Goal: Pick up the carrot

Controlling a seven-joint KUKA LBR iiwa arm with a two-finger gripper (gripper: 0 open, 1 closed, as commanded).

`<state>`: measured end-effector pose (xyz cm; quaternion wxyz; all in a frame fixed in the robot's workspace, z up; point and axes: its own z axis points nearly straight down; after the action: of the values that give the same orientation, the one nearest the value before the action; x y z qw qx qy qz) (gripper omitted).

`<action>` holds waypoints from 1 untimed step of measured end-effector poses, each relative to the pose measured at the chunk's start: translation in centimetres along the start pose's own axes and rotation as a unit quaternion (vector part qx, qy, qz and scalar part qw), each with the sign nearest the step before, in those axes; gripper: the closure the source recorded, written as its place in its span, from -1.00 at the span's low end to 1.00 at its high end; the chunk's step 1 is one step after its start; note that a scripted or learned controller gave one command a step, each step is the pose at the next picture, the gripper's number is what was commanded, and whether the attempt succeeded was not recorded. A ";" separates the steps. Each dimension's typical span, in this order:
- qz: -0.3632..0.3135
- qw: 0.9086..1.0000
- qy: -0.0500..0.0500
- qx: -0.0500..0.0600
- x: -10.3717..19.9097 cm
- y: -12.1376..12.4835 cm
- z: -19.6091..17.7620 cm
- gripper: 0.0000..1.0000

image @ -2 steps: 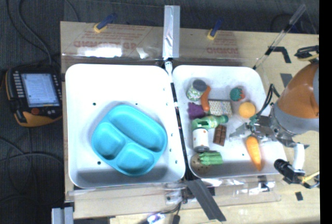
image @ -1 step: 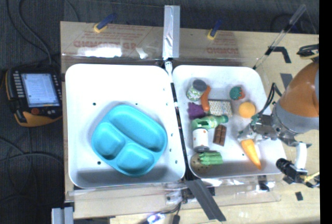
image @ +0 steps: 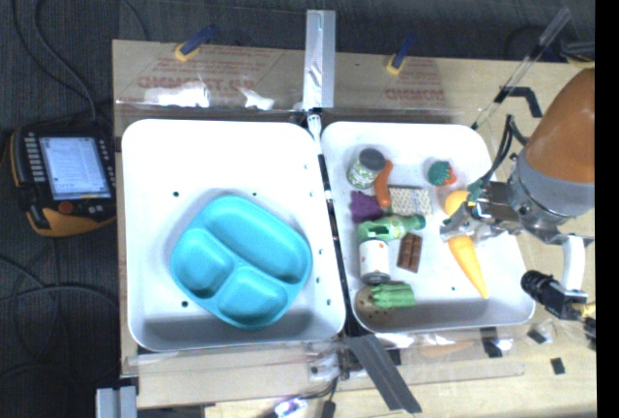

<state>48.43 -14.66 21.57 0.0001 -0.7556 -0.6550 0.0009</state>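
In the camera view, the gripper (image: 468,224) sits over the right-hand part of the right bin (image: 503,314), with the grey arm and its orange band (image: 573,131) coming in from the right. Whether the gripper is apart or together cannot be told at this angle. The carrot (image: 468,262) lies directly below the gripper on the bin floor, its thick end touching or just under the gripper and its tip pointing away toward the near rim. Just above the gripper is a small yellow-orange piece (image: 455,202), and beyond that a teal and red toy (image: 441,173). To the gripper's left lie a brown bar (image: 411,252), a green bottle (image: 390,228), a white can (image: 374,259) and a purple item (image: 364,206). Well apart to the left, the left bin (image: 155,155) holds a blue divided tray (image: 242,257).
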 end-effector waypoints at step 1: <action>0.000 1.000 0.000 0.000 0.0 0.0 0.0 -1.00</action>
<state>48.43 -14.65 21.58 0.0003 -0.7556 -0.6550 0.0008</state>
